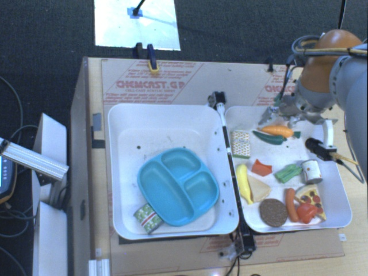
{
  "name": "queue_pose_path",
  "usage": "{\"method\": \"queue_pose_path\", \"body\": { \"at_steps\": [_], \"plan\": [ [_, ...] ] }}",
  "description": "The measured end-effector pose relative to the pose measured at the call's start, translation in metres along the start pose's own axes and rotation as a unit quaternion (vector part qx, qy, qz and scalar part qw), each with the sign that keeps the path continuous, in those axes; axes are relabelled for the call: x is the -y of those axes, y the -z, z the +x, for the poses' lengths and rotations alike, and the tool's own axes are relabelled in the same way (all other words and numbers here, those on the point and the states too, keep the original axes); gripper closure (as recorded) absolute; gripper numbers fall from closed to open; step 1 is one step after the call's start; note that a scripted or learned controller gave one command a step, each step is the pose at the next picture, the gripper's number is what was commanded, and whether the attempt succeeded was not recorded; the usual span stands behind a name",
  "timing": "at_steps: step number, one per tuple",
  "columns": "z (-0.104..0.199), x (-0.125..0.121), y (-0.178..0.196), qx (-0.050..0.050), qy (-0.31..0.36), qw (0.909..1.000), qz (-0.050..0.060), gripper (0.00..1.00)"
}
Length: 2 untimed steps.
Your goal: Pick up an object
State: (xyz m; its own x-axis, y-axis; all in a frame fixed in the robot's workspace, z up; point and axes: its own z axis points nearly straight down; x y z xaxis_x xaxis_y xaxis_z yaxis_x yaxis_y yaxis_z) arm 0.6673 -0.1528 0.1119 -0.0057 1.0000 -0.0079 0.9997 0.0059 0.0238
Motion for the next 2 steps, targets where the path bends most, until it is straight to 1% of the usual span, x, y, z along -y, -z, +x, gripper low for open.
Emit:
{"method": "queue_pose_path", "body": {
  "at_steps": [1, 2],
  "plan": [
    [-0.012, 0.0, -0.017, 0.0, -0.001, 1.0, 0.0, 0.0],
    [-0.015, -0.003, 0.0, 0.004, 0.0, 1.0, -0.006, 1.0]
  ]
}}
